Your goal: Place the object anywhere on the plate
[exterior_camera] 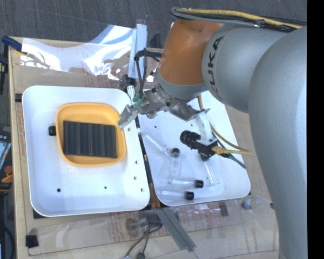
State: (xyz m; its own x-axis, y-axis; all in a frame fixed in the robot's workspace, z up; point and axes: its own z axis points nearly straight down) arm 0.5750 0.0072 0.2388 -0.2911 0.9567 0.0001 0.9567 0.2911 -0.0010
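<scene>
place: robot lab | cues: kuka arm [248, 58], bench [70, 231], white bins [38, 188]

Dark grey carpet floor [70, 4] around a wooden bench [97, 233], daylight from above

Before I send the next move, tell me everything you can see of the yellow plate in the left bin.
The yellow plate is a rounded rectangle with a raised, glossy rim, apparently plastic. Lying flat in the upper middle of the left bin, it carries a dark ribbed rectangular insert across its centre. A small black piece sits just off its left edge. The gripper hangs at its upper right rim; contact cannot be judged.
</scene>
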